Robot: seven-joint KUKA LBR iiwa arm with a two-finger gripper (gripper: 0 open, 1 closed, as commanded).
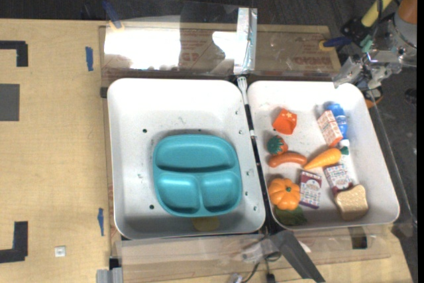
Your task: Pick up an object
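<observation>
Two white bins sat side by side on the tabletop (53, 142), and honestly nothing had been grabbed at that point. The left bin (126, 103) only had a teal divided tray (197, 172) in it. The right bin (377, 162) was where all the pickable stuff was: an orange-red block (285, 121) near the top, a small carton (329, 127) with a blue bottle (336, 112) just beside it, a carrot (324, 158), an orange sausage-looking thing (287, 159), a tiny red and green piece (276, 143), a pumpkin (284, 193), two more little cartons (309, 187) (337, 175) and a slice of bread (350, 201) down in the near right corner.

The hand (363, 69) hung off past the far right corner of the right bin, outside the rim and well apart from every item. Couldn't tell how its grasping end was set, that part was just a blurry tangle of metal and cable. No object was anywhere near it.

So the step looked like the very start, the approach. The next move would call for swinging in over the right bin and picking a target. The orange-red block seemed the friendliest bet since it stood apart from its neighbours, while the carrot, cartons and bread were packed touching each other and would probably jam a descent.
</observation>
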